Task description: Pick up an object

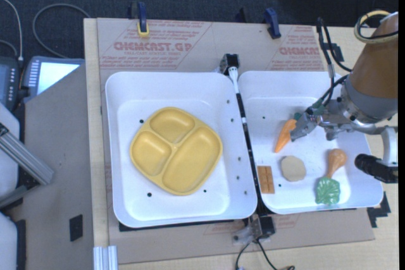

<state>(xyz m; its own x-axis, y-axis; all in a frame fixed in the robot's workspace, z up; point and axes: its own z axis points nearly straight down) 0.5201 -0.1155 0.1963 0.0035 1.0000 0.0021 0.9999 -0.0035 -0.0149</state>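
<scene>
The arm is reaching in from the right, and the claw (308, 125) is sitting low over the right bin (253, 136), right beside the green-topped end of the toy carrot (284, 135). The carrot is lying at a slant, its orange tip pointing down-left toward the bin's middle. The claw's dark tip is looking like it is touching or nearly touching the carrot's upper end, but nothing is visibly sitting between the fingers, so I am not recording a hold. Whether the claw is wide or narrow I cannot tell; the wrist and cabling are masking it.

Other candidates are lying in the same bin: a round beige cookie-like piece (293, 168) just below the carrot, a small brown wafer (266, 179) against the left wall, a green leafy piece (328, 191) near the front edge, and an orange drumstick-shaped piece (335, 161) to the right. They are spread apart, which is leaving room for a descent on any one of them.

The left bin (120, 155) is carrying a yellow divided plate (176, 150), lying flat at its centre.

Judgement: the carrot is the likely target, given the claw's position; a grasp near one end is risking the piece pivoting out.
</scene>
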